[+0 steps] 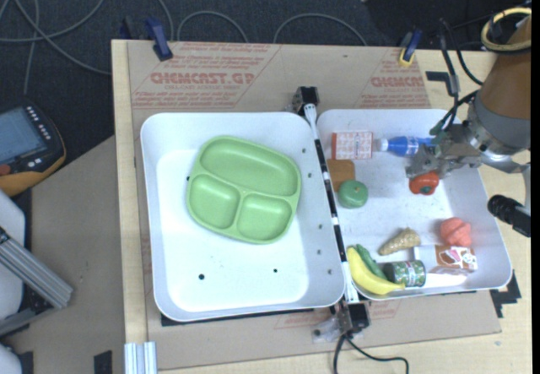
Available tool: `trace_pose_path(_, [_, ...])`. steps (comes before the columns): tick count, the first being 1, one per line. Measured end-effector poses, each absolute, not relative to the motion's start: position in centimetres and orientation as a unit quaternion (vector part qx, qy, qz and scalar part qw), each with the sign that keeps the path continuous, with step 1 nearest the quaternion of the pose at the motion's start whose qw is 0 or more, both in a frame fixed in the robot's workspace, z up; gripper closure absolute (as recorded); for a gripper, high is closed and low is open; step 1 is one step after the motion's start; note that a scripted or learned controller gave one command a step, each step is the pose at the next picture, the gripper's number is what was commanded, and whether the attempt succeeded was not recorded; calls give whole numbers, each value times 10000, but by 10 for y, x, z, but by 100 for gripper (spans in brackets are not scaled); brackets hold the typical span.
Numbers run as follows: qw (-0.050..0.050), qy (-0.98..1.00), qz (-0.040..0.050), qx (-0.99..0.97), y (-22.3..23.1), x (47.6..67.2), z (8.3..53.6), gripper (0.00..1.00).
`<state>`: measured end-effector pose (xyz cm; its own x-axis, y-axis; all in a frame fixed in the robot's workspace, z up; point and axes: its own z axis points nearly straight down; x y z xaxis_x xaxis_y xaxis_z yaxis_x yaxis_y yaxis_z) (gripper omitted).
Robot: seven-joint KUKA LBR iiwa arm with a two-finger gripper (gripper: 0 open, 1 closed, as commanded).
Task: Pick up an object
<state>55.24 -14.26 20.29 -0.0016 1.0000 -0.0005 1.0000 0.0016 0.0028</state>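
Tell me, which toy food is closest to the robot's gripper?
The small red tomato, right under the gripper. The green apple and banana lie farther away.

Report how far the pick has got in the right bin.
Done: the gripper has reached into the right bin, over the small red object. In hand: the approach to that object, which lies on the bin floor just below the gripper; whether it is grasped cannot be seen. Left: gripping and lifting. The banana, green apple and bottle lie untouched.
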Motion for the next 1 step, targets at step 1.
trace_pose_path(1, [-14, 7076, -3, 7066, -73, 536, 212, 100])
